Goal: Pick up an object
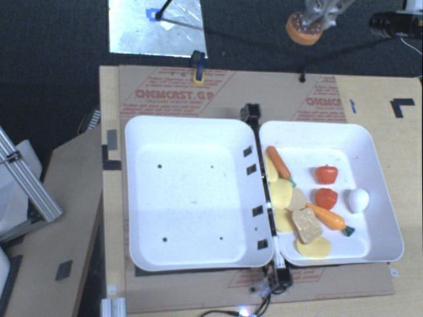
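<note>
**Tool high, food low in right bin**

Nearest the camera, the right bin [380, 177] holds the food: two carrots [278, 162], two tomatoes [326, 174], an egg [357, 200], bread [307, 224] and yellow slices. The tool [316, 20] hangs beyond the table's far edge, with an orange disc [304, 31] at its tip; whether it grips that disc I cannot tell. The left bin [142, 177] lies well to the side.

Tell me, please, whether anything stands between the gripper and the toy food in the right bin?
Nothing visible does. The gripper is raised at the top of the view, with a round orange-rimmed piece at its tip, well beyond the right bin.
</note>
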Action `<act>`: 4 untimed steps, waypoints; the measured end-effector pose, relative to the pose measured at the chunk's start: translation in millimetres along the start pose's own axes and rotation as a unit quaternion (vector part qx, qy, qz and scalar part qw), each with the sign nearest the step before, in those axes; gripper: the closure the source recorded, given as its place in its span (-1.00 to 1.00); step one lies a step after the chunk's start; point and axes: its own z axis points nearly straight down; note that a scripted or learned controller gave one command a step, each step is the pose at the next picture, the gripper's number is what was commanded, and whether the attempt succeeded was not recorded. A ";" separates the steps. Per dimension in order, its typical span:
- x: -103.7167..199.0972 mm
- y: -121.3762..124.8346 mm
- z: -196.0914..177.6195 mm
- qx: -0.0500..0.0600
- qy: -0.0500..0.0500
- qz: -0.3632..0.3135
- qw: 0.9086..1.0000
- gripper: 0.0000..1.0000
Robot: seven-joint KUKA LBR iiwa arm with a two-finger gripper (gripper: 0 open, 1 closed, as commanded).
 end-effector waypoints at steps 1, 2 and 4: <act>23.1 -41.2 -0.2 0.009 -0.001 0.004 1.000 1.00; 35.3 -80.6 -0.8 0.009 -0.001 0.004 1.000 1.00; 100.7 -180.3 -8.7 0.003 0.001 0.003 1.000 1.00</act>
